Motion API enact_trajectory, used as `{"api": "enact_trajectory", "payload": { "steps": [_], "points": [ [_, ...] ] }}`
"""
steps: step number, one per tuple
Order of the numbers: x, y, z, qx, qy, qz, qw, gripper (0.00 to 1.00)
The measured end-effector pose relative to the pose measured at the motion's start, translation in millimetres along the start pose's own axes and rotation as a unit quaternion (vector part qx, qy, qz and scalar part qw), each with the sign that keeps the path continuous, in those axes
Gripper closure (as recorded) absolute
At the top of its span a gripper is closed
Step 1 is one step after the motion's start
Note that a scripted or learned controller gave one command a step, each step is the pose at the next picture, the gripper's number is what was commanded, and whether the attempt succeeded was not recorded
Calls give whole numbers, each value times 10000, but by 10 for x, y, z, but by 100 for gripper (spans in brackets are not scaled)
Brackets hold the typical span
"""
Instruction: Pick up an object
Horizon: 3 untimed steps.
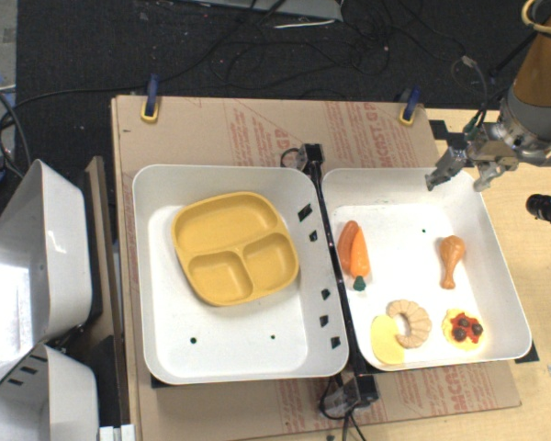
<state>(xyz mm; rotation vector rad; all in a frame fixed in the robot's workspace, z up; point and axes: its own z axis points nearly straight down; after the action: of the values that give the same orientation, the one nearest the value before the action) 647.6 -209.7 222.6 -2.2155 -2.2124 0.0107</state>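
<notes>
Camera view: gripper (461, 175), seemingly spread, hovers over right bin (399, 191).

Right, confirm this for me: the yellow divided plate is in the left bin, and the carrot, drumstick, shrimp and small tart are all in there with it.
Not quite. The yellow divided plate does sit in the left bin, but the camera view shows the carrot, drumstick, shrimp and small tart in the right bin, apart from the plate.
</notes>
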Motion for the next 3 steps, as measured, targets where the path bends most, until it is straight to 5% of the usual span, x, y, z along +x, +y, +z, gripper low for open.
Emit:
{"api": "enact_trajectory", "payload": {
  "steps": [1,3],
  "points": [
    [7,29,-85,-66,-17,-15,10000,0],
    [-11,-58,1179,-37,-10,-3,10000,0]
  ]
}}
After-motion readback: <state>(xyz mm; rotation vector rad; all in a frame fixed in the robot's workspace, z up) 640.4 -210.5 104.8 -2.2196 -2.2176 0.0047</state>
